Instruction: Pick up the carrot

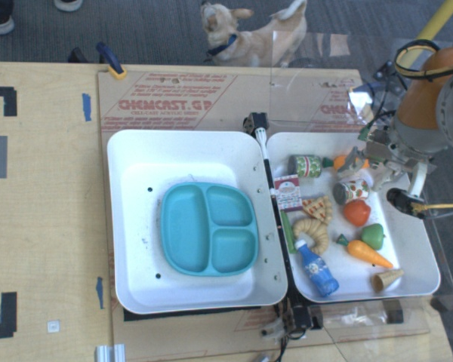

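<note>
Carrot (368, 253) lying flat in the right bin (430, 266), close to its front right corner, just beside a green pepper (372, 235) and behind an ice-cream cone (387, 279). Gripper (360, 173) poised over the bin's rear right part, near a tomato (356, 212); open or closed cannot be told. Carrot well apart from gripper, toward the front edge. Teal divided plate (209, 228) in left bin (128, 202)

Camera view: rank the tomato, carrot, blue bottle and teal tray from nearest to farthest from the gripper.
1. Tomato, just below the gripper in the right bin.
2. Carrot, lower in that bin.
3. Blue bottle, at the bin's lower left.
4. Teal tray, over in the left bin.
</note>
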Robot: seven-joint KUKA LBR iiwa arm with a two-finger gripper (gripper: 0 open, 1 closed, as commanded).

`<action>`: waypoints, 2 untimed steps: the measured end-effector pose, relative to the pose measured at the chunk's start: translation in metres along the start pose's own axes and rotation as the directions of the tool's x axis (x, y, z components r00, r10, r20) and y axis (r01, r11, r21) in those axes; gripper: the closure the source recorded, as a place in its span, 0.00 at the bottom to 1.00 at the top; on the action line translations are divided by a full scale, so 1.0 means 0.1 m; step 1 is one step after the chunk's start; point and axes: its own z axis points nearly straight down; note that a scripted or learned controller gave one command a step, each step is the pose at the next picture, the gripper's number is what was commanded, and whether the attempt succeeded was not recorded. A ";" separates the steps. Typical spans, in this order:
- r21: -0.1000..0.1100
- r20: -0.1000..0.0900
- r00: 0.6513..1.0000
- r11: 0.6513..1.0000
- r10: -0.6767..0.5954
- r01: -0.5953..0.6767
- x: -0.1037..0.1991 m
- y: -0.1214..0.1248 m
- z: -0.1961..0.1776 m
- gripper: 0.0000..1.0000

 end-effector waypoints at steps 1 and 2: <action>0.045 0.021 0.940 0.939 0.341 -0.342 0.06 0.11 0.01 0.00; -0.024 -0.002 0.973 0.973 0.230 -0.230 -0.22 -0.79 0.01 0.00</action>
